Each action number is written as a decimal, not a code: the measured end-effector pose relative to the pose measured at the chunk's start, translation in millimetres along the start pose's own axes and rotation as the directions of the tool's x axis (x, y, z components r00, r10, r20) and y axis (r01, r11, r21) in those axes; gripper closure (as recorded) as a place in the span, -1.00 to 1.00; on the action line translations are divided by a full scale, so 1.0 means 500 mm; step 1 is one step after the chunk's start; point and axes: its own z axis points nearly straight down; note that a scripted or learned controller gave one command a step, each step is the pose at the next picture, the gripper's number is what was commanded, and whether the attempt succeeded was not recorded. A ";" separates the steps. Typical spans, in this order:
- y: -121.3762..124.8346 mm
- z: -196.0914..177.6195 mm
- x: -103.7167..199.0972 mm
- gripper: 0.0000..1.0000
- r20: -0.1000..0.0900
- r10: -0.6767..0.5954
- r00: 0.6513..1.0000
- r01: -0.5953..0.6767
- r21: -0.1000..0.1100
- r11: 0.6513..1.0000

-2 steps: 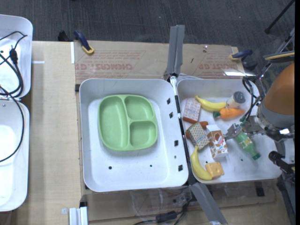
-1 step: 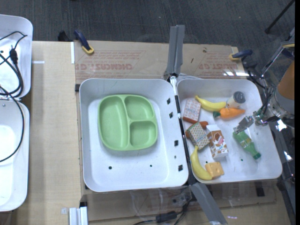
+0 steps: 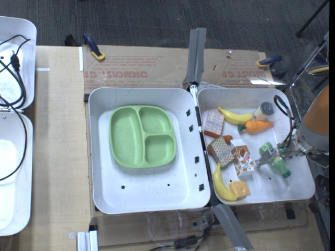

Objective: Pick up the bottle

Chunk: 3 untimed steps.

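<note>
Here, in the camera view, the orange plastic carrot (image 3: 258, 125) in the right-hand shallow white bin (image 3: 301, 192) serves as the marker for everything else. Just above the carrot stands a small pale bottle with a grey cap (image 3: 264, 110), close to it or touching it; which cannot be told. Left of that bottle, and up-left of the carrot, lies a yellow plastic banana (image 3: 234, 115).

Below the carrot and slightly to its right, the two-finger metal gripper (image 3: 270, 157) sits low over the bin floor, with the grey arm and its orange band (image 3: 319, 116) entering to the right of the carrot. Whether the gripper is spread or closed cannot be told. A green plastic bottle (image 3: 282, 169) lies on its side there, below the carrot and partly under the gripper, with green showing on both sides of the metal. Whether it is gripped cannot be told.

Left of the carrot is a pale printed carton (image 3: 213, 123). Down-left of it are a brown patterned box (image 3: 220, 151) and a white-and-red juice carton (image 3: 243, 160). Further down-left are a second yellow banana (image 3: 222, 184) and a yellow-orange block (image 3: 239, 189) beside it.

Well to the left of the carrot, the left-hand white bin (image 3: 99, 150) holds a light green plate with three compartments (image 3: 142, 136).
</note>
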 end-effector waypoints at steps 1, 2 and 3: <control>0.001 -0.019 -0.001 1.00 0.001 0.001 1.000 -0.001 -0.001 1.000; -0.043 -0.249 0.067 1.00 0.002 0.252 0.968 -0.252 -0.001 0.968; 0.062 -0.209 0.045 1.00 0.003 0.090 0.996 -0.090 0.000 0.996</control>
